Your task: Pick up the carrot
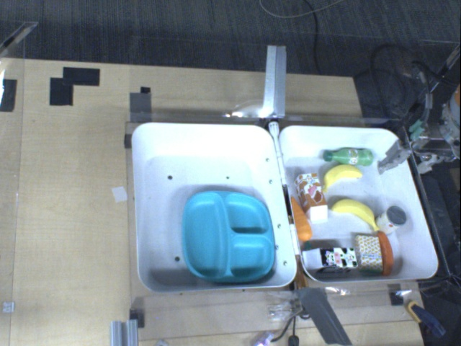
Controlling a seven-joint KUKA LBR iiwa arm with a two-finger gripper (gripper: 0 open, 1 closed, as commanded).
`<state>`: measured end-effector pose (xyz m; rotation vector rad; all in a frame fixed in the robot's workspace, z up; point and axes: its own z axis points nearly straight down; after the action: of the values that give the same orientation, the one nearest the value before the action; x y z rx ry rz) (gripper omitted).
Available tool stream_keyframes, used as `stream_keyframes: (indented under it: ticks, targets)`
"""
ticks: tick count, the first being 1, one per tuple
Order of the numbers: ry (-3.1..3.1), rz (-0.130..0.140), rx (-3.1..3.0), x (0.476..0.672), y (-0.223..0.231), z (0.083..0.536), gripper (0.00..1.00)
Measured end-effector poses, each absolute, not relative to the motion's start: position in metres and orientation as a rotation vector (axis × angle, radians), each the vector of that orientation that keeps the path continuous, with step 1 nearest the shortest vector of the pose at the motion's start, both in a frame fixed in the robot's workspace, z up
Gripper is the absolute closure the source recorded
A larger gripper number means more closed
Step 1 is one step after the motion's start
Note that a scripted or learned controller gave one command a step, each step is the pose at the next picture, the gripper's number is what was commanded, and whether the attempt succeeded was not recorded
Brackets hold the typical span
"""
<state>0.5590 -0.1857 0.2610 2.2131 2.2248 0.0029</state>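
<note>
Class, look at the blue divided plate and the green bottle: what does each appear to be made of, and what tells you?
Blue divided plate: probably moulded plastic, since it has a uniform colour, soft sheen and rounded compartments. Green bottle: likely plastic, glossy with a bright highlight; too small to tell whether it is translucent.

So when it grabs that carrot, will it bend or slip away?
The carrot looks like a smooth toy, so probably stiff, not floppy. Its rounded, tapered shape could slip or roll out of a pinch. It lies against the right bin's left wall, beside a small carton, so a grasp may be cramped.
</note>
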Motion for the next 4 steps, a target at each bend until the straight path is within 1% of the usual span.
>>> stream_keyframes:
  ticks: [1, 2, 3, 4]
  targets:
    - [2.336, 0.002, 2.096, 0.566, -0.206, 0.203, 0.0]
    - [2.386, 0.005, 2.035, 0.536, -0.132, 0.102, 0.0]
    - [2.25, 0.017, 2.16, 0.493, -0.097, 0.092, 0.0]
    - [2.387, 0.006, 2.011, 0.529, -0.091, 0.092, 0.0]
